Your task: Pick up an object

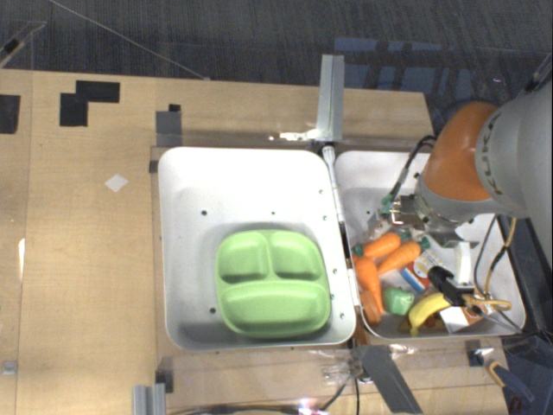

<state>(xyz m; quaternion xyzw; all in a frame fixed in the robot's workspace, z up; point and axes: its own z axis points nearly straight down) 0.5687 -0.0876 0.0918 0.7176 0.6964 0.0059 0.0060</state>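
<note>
Green tray (273, 282); orange carrots (382, 247)

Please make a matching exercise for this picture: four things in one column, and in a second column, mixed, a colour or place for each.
Things:
1. divided plate
2. banana
3. carrots
4. arm band

Descriptions:
A. yellow, near the right bin's front edge
B. green, in the left bin
C. orange, above the wrist
D. orange, lying in the right bin

Pairs: 1-B, 2-A, 3-D, 4-C

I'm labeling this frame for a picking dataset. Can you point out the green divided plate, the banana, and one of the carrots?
green divided plate (273, 281): camera view, on the ridge between its compartments.
banana (427, 309): camera view, on the middle of its yellow curve.
carrot (383, 245): camera view, on the middle of the upper carrot's body.
</note>
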